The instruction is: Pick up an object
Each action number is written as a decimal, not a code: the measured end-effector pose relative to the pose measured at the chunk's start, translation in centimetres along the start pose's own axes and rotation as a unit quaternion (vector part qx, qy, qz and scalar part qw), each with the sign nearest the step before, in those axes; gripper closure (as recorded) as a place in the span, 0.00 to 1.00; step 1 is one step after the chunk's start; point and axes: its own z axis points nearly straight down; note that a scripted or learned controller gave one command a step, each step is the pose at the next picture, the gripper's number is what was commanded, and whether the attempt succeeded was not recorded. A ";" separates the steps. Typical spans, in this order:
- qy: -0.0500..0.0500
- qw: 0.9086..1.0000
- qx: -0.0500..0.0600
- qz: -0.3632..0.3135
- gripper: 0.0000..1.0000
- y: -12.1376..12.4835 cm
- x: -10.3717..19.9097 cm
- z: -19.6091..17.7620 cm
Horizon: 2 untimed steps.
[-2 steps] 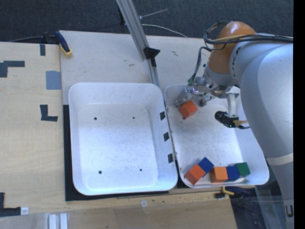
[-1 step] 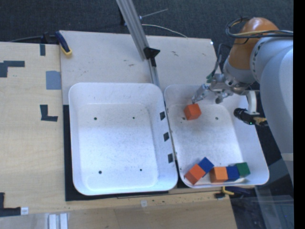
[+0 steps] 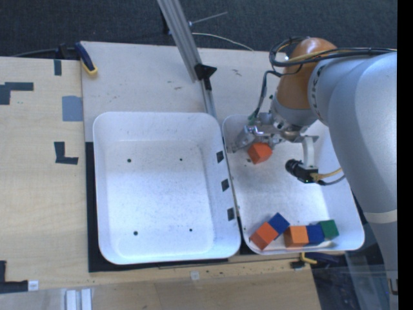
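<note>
right bin [image 3: 335,192] | hand [image 3: 257,141] clenched on orange block [image 3: 260,152] (raised above floor)

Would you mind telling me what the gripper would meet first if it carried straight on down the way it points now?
The gripper points down into the right bin. An orange block sits right at its tip, so that comes first, with the bin floor beneath. Depth is unclear, so I cannot tell whether they already touch.
</note>
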 end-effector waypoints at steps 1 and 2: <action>-0.002 1.000 -0.001 0.004 0.00 -3.8 0.2 -0.2; -0.002 1.000 -0.001 0.003 1.00 -3.8 0.2 -1.1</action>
